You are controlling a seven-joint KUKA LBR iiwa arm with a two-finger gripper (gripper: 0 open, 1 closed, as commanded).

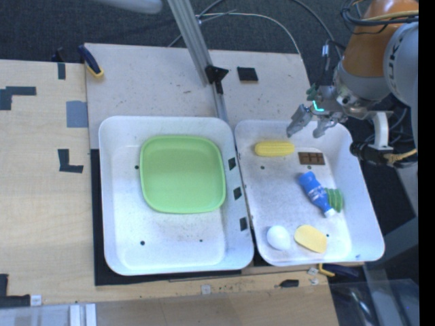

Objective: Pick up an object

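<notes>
Two white bins are sitting side by side on my worktop (41, 182). I am seeing the gripper (310, 123) hanging over the far rim of the right bin (360, 209), its fingers spread apart with nothing between them. Just beside it, a yellow corn cob (274, 149) is lying with its long axis running left to right, near the bin's far wall. A small brown chocolate-like block (312, 158) is lying next to it. A blue bottle (316, 192) is pointing its white cap toward the near right, touching a green item (336, 199) I am struggling to identify. A white egg (277, 236) and a yellow wedge (311, 238) are resting at the near edge. A green plate (183, 174) is occupying the left bin (122, 250). I am reading no labels anywhere; the bottle's markings are too blurred.
</notes>
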